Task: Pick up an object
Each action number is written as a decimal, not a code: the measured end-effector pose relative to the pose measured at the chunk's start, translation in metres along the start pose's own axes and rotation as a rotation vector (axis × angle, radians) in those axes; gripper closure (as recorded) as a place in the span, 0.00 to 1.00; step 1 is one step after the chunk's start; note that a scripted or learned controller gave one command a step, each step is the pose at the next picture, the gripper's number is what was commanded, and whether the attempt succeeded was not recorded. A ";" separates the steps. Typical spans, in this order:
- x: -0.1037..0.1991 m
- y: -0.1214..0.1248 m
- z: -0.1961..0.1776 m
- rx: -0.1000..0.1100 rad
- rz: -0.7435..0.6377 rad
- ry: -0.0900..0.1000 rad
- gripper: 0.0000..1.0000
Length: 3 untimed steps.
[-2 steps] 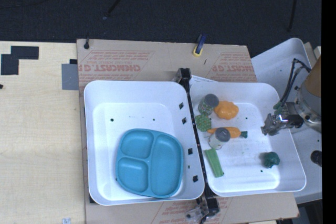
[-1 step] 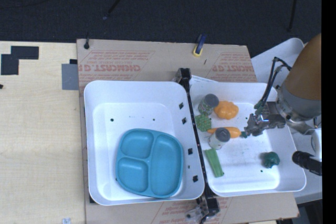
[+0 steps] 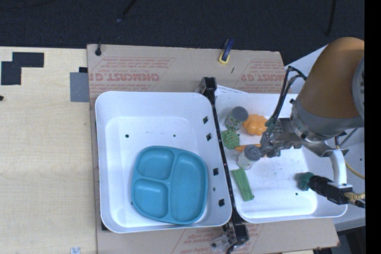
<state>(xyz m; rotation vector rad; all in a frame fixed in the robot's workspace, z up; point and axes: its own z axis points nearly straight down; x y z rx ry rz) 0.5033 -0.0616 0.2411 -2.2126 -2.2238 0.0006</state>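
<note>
Now the end effector (image 3: 266,147) hangs low in the right bin (image 3: 309,202), just beside the orange toy (image 3: 256,124) and the grey-capped bottle (image 3: 247,156). Whether it is open or closed, I cannot tell. It should probably centre over one object before it closes, because the pieces are crowded.

You can see red lettering printed upside down on the cardboard sheet (image 3: 178,71); the words aren't clearly readable.

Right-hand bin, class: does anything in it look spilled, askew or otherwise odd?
Nothing looks spilled or broken. The small items in the right bin simply lie jumbled near the gripper; the green block lies slanted.
</note>
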 end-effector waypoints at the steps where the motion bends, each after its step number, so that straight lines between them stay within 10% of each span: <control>1: 0.040 -0.003 0.006 0.000 0.003 -0.002 1.00; 3: 0.035 -0.007 0.004 -0.002 0.006 -0.003 1.00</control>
